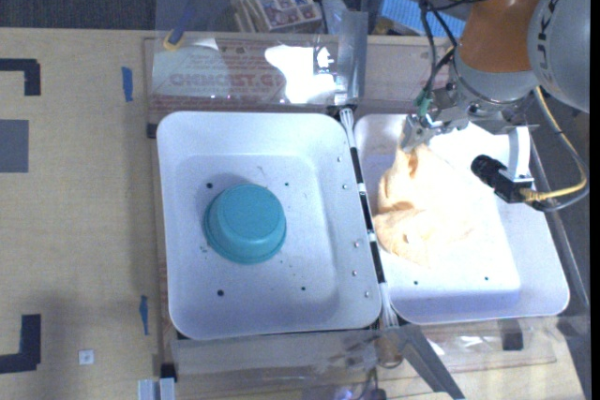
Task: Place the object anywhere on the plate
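The shallow white right-hand bin point(539, 290) lies directly beneath the hand point(419, 128), while the shallow white left-hand bin point(178, 155) sits well off to the hand's far side and carries the round teal plastic plate point(246, 222) (which looks to be lying upside down), so a long carry across the divider could shake a weak grip loose. The limp pale-orange cloth-like object point(417, 206) trails down from just under the hand, apparently touching it at its top corner; whether it is pinched or how far the hand is parted I cannot tell, and a corner-only hold might slip or drag.
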Robot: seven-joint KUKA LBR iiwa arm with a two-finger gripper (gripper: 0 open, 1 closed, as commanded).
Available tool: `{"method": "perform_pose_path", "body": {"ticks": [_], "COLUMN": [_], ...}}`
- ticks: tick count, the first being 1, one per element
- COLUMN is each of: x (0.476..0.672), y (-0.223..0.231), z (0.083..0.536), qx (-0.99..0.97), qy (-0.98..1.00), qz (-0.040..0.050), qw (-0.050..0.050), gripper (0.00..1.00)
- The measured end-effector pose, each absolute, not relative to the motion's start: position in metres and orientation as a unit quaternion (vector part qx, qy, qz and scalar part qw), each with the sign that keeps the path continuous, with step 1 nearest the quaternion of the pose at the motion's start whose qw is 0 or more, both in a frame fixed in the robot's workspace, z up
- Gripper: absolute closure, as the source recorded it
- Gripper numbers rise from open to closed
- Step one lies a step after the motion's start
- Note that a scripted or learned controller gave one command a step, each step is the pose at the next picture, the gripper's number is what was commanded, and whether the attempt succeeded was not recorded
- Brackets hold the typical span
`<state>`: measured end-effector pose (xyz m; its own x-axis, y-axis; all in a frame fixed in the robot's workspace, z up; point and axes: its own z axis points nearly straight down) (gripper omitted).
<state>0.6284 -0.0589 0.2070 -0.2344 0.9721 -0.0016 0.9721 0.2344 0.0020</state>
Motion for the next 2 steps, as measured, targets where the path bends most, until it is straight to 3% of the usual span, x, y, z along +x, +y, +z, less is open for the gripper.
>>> {"method": "perform_pose_path", "body": {"ticks": [1, 2], "x": [0.629, 0.614], "y": [-0.059, -0.023], "z": [0.225, 0.225], "qx": [0.619, 0.451], "qy": [0.786, 0.892], "qz": [0.0008, 0.0003], "qw": [0.002, 0.000], "gripper": [1.00, 1.00]}}
